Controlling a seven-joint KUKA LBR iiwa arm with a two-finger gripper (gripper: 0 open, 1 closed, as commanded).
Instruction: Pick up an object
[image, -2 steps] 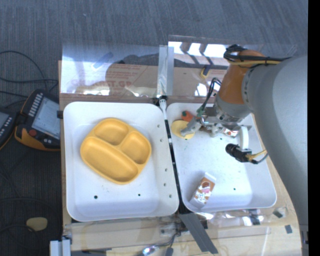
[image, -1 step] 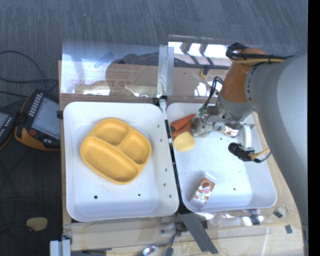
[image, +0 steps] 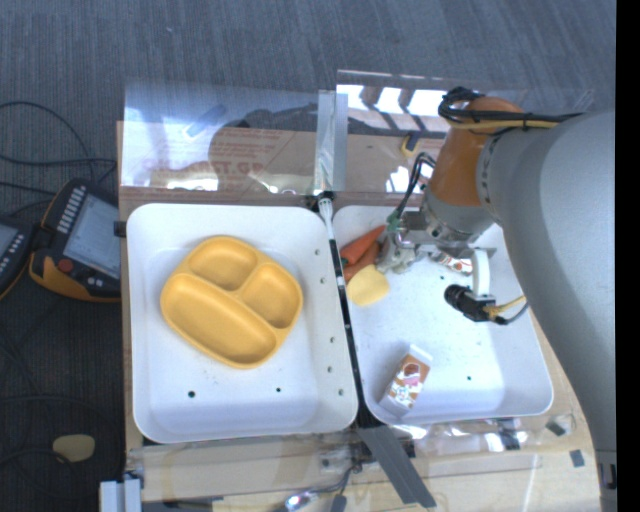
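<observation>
We see the arm (image: 560, 190) reaching into the right bin (image: 520, 385); its gripper (image: 395, 250) hovers beside the carrot (image: 360, 247) and yellow piece (image: 367, 288). Its state we cannot tell. Next we judge it must descend and close.

Open floor mid right bin (image: 520, 385), carton (image: 406, 379) nearby

Bright even overhead light; glare on far clear panels (image: 250, 110); soft shadows in bins (image: 140, 400); slightly soft, grainy.
</observation>
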